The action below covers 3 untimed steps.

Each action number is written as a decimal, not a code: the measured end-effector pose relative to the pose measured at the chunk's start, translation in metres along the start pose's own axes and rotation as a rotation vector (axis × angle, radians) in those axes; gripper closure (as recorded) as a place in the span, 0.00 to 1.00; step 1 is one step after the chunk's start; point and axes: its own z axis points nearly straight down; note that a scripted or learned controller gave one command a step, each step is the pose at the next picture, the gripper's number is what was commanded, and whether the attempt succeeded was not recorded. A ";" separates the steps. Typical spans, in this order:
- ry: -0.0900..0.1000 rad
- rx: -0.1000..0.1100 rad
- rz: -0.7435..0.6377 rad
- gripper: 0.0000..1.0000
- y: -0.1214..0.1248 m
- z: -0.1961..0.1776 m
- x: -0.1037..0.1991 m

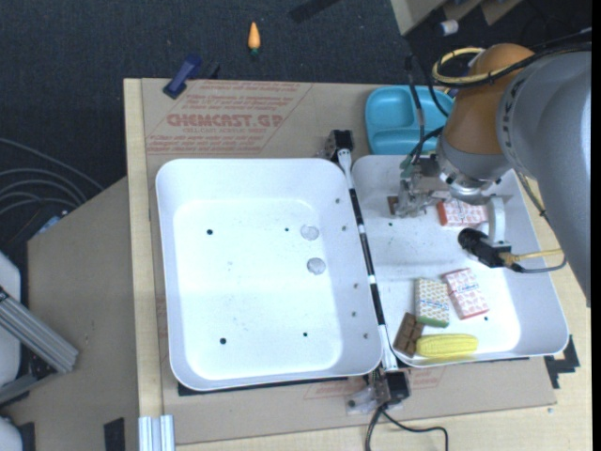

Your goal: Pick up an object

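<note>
Objects (yellow corn cob (446,347), patterned packets (466,293)) lie in right bin (535,322); end effector (409,198) hovers above its far end, finger state indeterminable.

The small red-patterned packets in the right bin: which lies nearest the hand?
The packet beside the hand, under the wrist; the other red packet lies lower, by the green-patterned box.

Reaching in from the right, grey arm (554,130) bulking large at the frame edge, orange band (479,111) sitting just above the wrist. Pointing downward, gripper (410,203) hanging low toward the left of the wrist, dark metal parts blurring together at its tip.
</note>
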 end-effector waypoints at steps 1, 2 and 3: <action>0.000 0.000 0.000 0.00 0.000 0.000 0.000; 0.000 -0.002 0.000 1.00 0.000 -0.010 0.000; 0.000 -0.001 0.000 0.00 0.000 -0.010 0.000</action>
